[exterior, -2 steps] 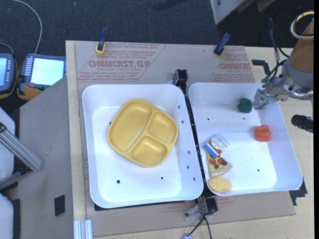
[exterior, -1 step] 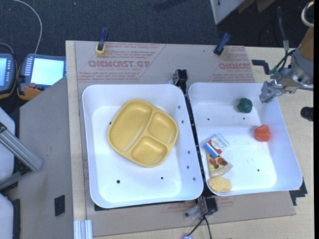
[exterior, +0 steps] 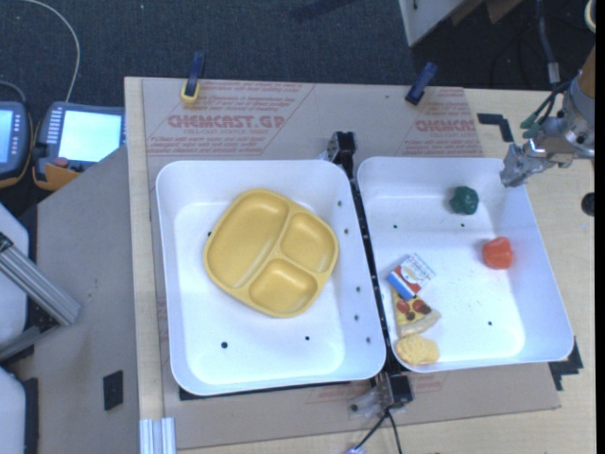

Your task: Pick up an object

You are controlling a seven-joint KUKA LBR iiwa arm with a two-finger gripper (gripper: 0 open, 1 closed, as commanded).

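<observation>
- Nothing had been picked up yet, as far as could be judged — the whole grasp remained to do.
- Candidate objects lay in the right bin (exterior: 548, 282): a green ball (exterior: 463, 200) far, a red object (exterior: 497, 253) right of centre, and a small pile of toy food (exterior: 413, 312) near its left wall.
- Left bin (exterior: 180, 282) held a yellow divided plate (exterior: 271, 264).
- Gripper (exterior: 515, 170) hung at the right bin's far right corner — touching none of the objects; whether its jaws stood apart or together could not be told.

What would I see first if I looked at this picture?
Probably the big yellow divided plate sitting in the left white bin. Next, the bright red-orange object and the dark green object in the right bin, with the end effector hanging at that bin's far right corner.
</observation>
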